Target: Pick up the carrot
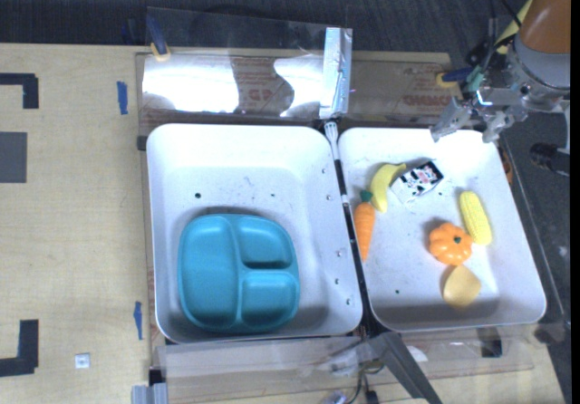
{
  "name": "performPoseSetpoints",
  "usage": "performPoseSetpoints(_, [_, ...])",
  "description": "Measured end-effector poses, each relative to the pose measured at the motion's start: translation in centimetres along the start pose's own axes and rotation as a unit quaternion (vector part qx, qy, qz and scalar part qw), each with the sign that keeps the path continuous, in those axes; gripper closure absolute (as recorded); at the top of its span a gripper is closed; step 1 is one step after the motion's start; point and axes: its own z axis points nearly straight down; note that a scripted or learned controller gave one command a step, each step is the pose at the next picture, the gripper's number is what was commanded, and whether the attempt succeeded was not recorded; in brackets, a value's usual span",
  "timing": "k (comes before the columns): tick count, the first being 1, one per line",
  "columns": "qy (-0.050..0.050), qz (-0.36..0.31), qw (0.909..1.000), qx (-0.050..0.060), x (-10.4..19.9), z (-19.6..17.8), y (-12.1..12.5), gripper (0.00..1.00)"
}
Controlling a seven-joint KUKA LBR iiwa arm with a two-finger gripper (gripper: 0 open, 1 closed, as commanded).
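The carrot (363,226) is orange with a green top and lies along the left wall of the right bin (517,289), top end pointing away from me. My gripper (468,118) hangs over the bin's far right corner, well up and to the right of the carrot, with nothing seen between its fingers.
A yellow banana (386,185) and a black-and-white cow toy (418,180) lie just beyond the carrot. A corn cob (475,216), a small orange pumpkin (450,244) and a yellow lemon (461,285) sit on the right. A blue divided plate (237,271) lies in the left bin (227,158).
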Motion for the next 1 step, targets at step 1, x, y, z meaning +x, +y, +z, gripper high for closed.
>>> performPoseSetpoints(1, [-0.001,-0.064,0.9979,-0.003,-2.12,15.95,-5.79,0.00])
